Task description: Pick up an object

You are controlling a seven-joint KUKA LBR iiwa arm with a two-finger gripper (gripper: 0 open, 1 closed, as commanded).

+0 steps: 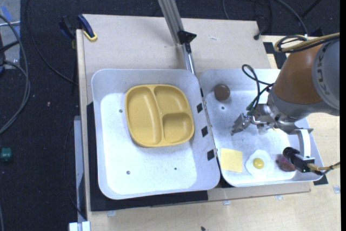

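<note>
Tool (239, 127) hangs over the middle of the right bin (224, 123), released or clenched I cannot tell, with a brown round piece (221, 92) nearby and a yellow slice (232, 160) just beside a fried egg (258, 162).

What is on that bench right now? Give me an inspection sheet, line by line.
Surface: pale bench bearing the left bin and right bin side by side.
Job's things: in the right bin, a brown ball, yellow cheese slice, fried egg and a dark red piece, partly hidden.
Clutter: yellow divided plate in the left bin.
Grippers: pincer above the right bin's middle, apart from every item.
Cables: black loop at the wrist; black cables on the floor.
Surroundings: dark floor, slanted metal pole, blue clamp at the bench's corner.
</note>
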